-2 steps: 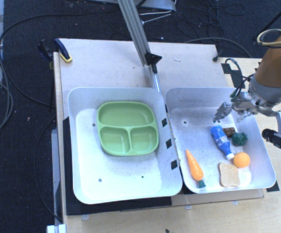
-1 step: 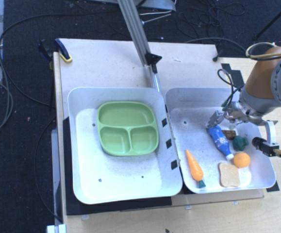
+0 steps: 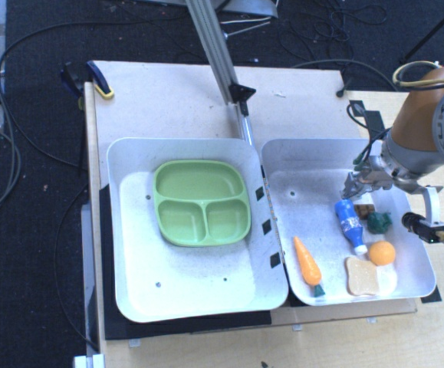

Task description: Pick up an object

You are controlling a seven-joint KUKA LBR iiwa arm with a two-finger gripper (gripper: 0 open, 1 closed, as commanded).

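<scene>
The right bin [image 3: 298, 167] holds several objects. A blue bottle [image 3: 350, 225] lies near its middle, with an orange ball [image 3: 382, 253] and a slice of bread [image 3: 362, 276] below it. An orange carrot [image 3: 307, 261] lies near the bin's front left. A dark green item [image 3: 378, 221] and a small brown piece [image 3: 364, 209] sit just right of the bottle. My gripper [image 3: 357, 182] hangs low over the bin, right above the bottle's upper end; I cannot tell whether it touches anything.
The left bin [image 3: 129, 244] holds a green divided plate [image 3: 203, 202]. A slanted metal pole [image 3: 215, 41] rises behind the bins. The arm [image 3: 421, 129] comes in from the right over the right bin's far corner.
</scene>
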